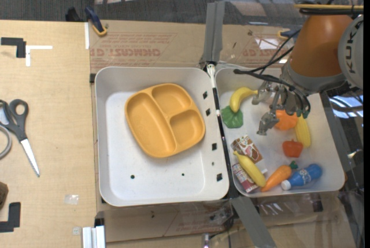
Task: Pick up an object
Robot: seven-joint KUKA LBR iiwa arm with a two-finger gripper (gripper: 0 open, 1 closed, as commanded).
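My gripper (281, 114) hangs low over the right bin (330, 125), at its upper middle, under the orange wrist band. An orange toy (285, 121) lies directly beneath it, partly hidden by the gripper. A yellow piece (302, 131) and a small red-orange piece (292, 148) lie just to its right and below. To the gripper's left are a yellow banana (241, 96) and a green toy (232, 118). Nearer the front lie a snack packet (246, 148), a second banana (252, 169), a carrot (276, 176) and a blue bottle (304, 176).
The left bin (110, 171) holds a yellow divided plate (166, 119). A metal divider (214, 39) runs between the bins. Scissors (20, 131) lie on the wooden bench at far left. A blue-handled tool (95, 21) sits at the back.
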